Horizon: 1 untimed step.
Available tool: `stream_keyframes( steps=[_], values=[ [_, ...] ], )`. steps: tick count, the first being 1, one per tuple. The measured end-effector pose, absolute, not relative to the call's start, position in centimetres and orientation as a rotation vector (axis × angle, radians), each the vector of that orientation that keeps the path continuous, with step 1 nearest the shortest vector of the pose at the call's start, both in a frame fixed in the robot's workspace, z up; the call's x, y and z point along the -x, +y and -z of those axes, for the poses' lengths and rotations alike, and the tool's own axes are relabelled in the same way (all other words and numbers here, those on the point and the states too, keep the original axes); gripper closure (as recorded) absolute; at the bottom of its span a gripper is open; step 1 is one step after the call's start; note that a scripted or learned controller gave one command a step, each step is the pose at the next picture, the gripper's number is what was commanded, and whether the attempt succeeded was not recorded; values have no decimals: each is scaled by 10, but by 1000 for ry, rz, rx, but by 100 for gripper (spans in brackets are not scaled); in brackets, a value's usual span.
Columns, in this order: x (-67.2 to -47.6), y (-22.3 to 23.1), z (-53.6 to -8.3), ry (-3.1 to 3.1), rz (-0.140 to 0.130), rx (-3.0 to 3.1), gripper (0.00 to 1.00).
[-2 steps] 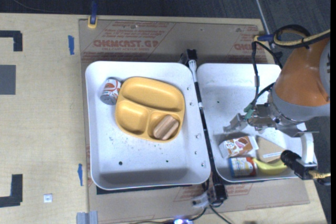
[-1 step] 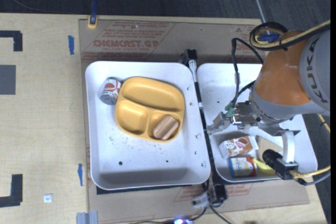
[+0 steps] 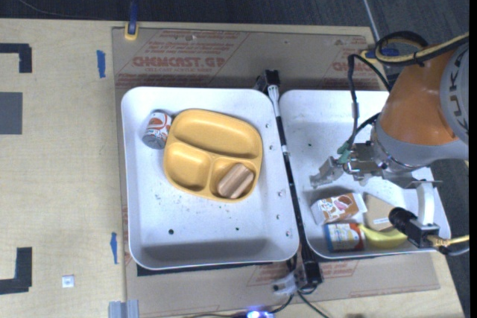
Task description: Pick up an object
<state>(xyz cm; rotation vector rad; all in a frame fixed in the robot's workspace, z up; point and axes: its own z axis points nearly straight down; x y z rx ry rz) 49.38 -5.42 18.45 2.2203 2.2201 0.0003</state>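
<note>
The tool [image 3: 326, 173] hangs over the right bin [image 3: 313, 115]; whether it is apart or together I cannot tell. The snack packet [image 3: 339, 208] lies just below it, toward the bin's near edge.

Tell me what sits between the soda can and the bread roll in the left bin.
In the camera view, the yellow tray's bare compartments lie between the can and the roll.
</note>
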Motion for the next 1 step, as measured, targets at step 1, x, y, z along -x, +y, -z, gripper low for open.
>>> stream_keyframes(
  steps=[1],
  values=[
    [-480, -24, -200, 2223, -1, -2221, 100]
  ],
)
